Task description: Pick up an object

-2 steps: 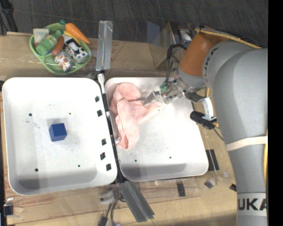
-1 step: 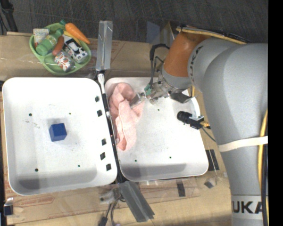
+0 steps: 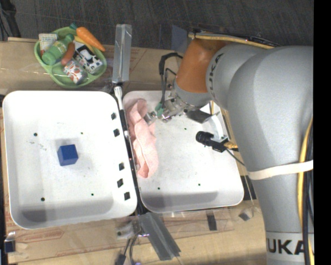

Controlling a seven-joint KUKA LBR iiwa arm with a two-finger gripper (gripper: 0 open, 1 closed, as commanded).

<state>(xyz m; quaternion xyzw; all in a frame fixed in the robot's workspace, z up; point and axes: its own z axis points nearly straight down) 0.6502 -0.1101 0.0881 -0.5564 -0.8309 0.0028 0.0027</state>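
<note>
Pink cloth (image 3: pixel 143 142) is the one to watch. It lies in the right bin (image 3: pixel 198 170), pressed along the wall at nine o'clock. The gripper (image 3: pixel 157 114) sits right at its upper end, low over the bin floor near the eleven o'clock corner. Touching the fabric or just beside it? Too close to call from this angle. Parted or closed? Cannot tell either, because the tip is small and lost against the cloth.

Judging by that position, the cloth looks like the chosen object. How will it handle? Soft, light and floppy, with nothing fragile about it. It should not slip like hard plastic, but it will sag and trail. A pinch on a raised fold should do better than a stab at a flat edge. The bunched, thicker part at the twelve o'clock end, close by the gripper, looks like the best bite. A thin single layer might pull free on the lift.

Now the lie of it: a long crumpled strip, long axis running twelve to six o'clock, parallel to the bin wall. The top end is wider and rumpled, and the lower end narrows to a rounded lobe pointing at six.

Elsewhere, a blue cube (image 3: pixel 68 154) rests alone near the middle of the left bin (image 3: pixel 55 115), well apart from the action. A green bowl (image 3: pixel 42 61) of toy food sits on the bench beyond that bin, at twelve o'clock.
</note>
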